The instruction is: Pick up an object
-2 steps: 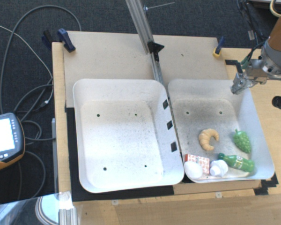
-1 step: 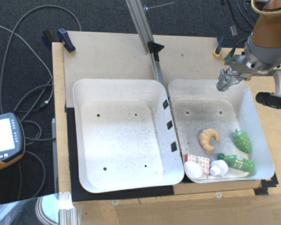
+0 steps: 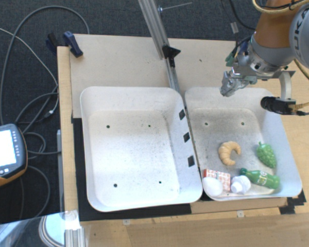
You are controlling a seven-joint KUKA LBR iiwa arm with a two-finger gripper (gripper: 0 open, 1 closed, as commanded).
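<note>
Pick not yet made. The gripper (image 3: pixel 228 88) hangs over the right bin's (image 3: pixel 278 133) far rim; jaw state cannot be told. Croissant (image 3: pixel 229 153), grapes (image 3: pixel 266 155) and green bottle (image 3: pixel 261 178) lie ungrasped at the near side.

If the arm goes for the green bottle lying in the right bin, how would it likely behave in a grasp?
The green bottle lies on its side, so a nudge would probably roll it. Its round, glossy-looking body may slip between closing jaws. It is crowded against the white object and the bin's front wall, likely leaving little finger room.
</note>
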